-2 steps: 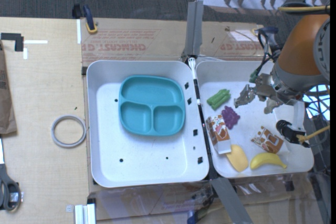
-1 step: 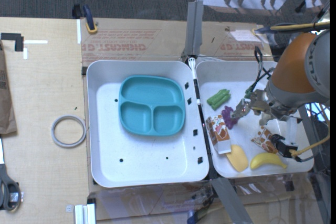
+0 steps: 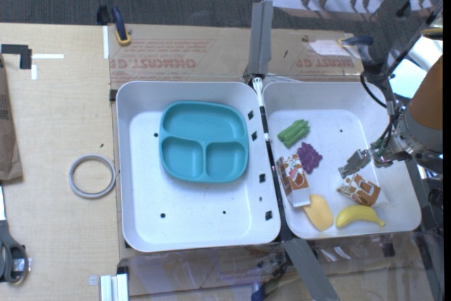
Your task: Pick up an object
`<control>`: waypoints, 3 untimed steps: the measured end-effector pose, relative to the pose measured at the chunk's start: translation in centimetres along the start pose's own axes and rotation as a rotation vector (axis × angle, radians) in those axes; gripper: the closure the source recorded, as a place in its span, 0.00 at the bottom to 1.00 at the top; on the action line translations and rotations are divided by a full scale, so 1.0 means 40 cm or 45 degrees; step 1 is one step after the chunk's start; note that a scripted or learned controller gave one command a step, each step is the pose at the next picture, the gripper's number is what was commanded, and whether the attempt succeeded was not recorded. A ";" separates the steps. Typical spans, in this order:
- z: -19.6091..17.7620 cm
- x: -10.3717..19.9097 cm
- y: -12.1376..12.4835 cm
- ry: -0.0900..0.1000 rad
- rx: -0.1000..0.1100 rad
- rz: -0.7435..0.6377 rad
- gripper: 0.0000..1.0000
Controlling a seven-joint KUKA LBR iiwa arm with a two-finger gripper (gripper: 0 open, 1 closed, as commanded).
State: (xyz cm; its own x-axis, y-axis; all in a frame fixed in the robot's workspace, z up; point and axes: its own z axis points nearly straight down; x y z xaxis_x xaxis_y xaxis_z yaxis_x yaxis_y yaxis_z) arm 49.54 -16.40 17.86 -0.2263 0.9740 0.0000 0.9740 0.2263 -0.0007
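Note:
The right bin holds several small items. A green pod lies near its back left, with a purple grape bunch just in front of it. A brown and white carton lies along the left wall, above a pale yellow piece. A banana lies at the front. An orange and white patterned box sits just behind the banana. My gripper reaches in from the right and hangs low, just above and behind that box and right of the grapes.
In the left bin lies a teal divided plate. On the bench to the left are a grey tape ring, scissors and a brown bag. A metal divider post stands behind the bins.

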 end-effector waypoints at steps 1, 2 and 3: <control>-0.032 -0.163 0.060 -0.002 -0.002 -0.115 0.00; 0.219 0.010 -0.017 0.002 0.002 0.300 0.00; 0.198 0.007 -0.017 0.002 0.003 0.304 1.00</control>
State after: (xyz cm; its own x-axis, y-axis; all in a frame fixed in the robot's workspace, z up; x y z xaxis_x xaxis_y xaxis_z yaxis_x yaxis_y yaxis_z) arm 48.79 -16.27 9.96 0.0107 0.9999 0.0011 0.9999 -0.0107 -0.0032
